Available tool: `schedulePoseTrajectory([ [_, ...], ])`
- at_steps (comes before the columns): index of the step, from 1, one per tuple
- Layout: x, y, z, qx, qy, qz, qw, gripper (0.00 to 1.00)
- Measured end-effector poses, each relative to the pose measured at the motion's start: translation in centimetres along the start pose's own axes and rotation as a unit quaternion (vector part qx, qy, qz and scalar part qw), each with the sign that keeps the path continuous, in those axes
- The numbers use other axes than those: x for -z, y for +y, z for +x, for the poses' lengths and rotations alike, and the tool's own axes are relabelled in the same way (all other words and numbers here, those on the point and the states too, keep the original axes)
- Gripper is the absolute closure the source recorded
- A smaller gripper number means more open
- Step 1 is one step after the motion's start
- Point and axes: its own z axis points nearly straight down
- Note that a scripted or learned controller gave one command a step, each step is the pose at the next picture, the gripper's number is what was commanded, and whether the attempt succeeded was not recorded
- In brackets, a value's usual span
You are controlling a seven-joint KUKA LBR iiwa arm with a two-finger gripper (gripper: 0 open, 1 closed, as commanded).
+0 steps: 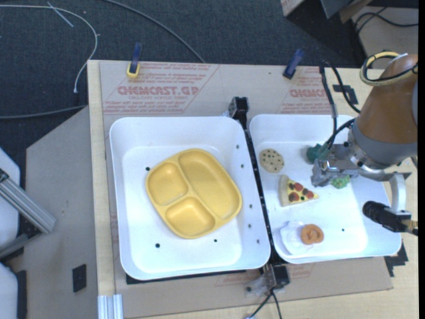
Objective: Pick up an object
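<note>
Gripper (pixel 325 171) low by pizza slice (pixel 297 192); jaw state unclear. Slice looks light, stiff, flat: pinch across its edges

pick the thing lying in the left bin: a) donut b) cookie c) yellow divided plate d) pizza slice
c, the yellow divided plate lies alone in the left bin, while the cookie, pizza slice and donut all lie in the right bin.

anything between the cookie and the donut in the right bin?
Yes, in the camera view the pizza slice lies between the cookie and the donut, slightly right of their line.
</note>
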Motion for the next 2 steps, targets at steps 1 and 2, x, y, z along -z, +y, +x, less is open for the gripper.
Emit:
schedulePoseTrajectory([
  [1,4.8,-0.3,-0.8,0.000,0.000,0.000,1.0000,1.00],
  [2,7.7,-0.1,-0.8,0.000,0.000,0.001,1.0000,1.00],
])
